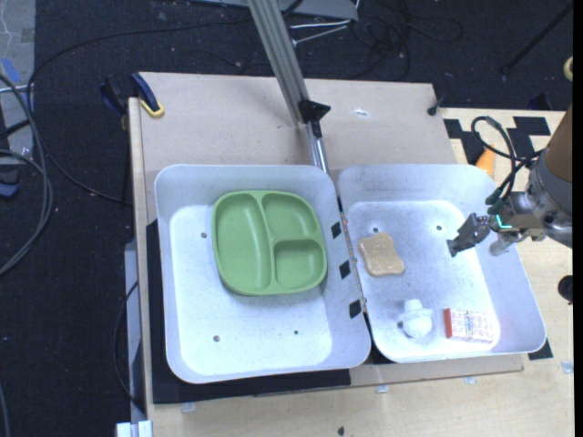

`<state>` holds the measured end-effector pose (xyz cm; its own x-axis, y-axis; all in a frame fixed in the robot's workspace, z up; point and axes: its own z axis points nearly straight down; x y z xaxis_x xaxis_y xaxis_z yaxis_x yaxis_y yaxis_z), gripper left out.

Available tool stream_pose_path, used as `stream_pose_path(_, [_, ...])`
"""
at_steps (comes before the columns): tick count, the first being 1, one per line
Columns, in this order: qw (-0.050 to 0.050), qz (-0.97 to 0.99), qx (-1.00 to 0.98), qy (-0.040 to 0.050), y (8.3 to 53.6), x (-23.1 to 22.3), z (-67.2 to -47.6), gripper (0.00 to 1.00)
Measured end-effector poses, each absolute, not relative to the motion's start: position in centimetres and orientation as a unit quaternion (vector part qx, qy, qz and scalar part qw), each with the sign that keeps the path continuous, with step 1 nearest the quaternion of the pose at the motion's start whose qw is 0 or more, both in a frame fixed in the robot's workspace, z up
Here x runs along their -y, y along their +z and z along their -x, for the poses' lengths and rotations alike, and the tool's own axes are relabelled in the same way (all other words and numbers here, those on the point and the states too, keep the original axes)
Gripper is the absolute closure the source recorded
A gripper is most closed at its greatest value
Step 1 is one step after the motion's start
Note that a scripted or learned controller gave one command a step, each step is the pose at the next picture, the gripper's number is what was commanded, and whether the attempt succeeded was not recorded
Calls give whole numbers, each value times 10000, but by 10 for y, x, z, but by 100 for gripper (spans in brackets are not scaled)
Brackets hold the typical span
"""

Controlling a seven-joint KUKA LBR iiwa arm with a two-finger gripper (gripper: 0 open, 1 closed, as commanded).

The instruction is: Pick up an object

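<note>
The right bin (510, 271) holds three things. A tan, bread-like slab (381, 255) lies near its left wall. A small white object (415, 319) sits by the front wall, and a red and white packet (470, 325) lies just to its right. My gripper (463, 238) hangs over the right half of this bin, right of the tan slab and above the packet. It is apart from all three things and nothing shows in it.
The left bin (182, 271) carries a green divided plate (270, 242) in its upper middle. A slanted metal pole (284, 57) rises behind the bins. The arm enters from the right over the right bin's far edge.
</note>
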<state>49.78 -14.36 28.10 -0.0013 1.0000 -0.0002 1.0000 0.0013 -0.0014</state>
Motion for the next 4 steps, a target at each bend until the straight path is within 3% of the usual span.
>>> stream_pose_path(1, [-1, 7066, 7076, 2, 281, 144, -498, 0])
stream_pose_path(4, [20, 7076, 7066, 12, 114, 157, -490, 0])
